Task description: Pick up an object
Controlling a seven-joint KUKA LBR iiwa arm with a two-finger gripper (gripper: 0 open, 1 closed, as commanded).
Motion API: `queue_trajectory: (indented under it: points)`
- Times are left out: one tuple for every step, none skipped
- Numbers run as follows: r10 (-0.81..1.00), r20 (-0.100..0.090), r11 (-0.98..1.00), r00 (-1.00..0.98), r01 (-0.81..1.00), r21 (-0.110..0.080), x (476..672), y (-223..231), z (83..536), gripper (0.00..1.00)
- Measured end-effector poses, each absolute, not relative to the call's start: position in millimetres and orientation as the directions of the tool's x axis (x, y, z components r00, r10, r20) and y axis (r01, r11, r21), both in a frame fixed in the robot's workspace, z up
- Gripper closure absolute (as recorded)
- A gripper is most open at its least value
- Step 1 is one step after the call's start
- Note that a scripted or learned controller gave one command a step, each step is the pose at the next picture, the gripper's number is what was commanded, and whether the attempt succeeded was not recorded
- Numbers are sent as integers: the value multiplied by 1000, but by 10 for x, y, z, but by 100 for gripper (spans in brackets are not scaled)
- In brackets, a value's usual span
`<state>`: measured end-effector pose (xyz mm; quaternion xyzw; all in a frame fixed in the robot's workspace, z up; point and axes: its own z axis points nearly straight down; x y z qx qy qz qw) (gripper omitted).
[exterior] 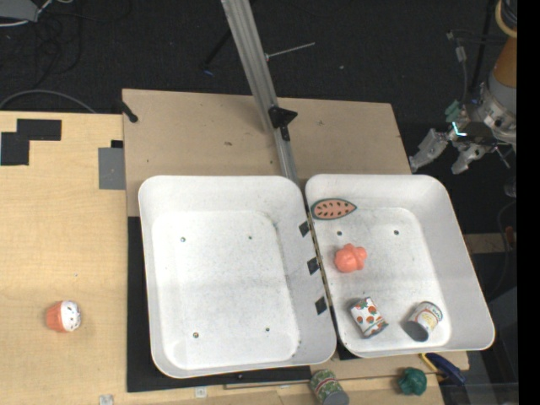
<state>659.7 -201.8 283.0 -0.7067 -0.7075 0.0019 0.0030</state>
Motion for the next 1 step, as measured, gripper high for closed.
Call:
queue_trajectory:
  points:
    - [1000, 0, 5, -5, 1000, -3, 6605, -2012, 2859, 0]
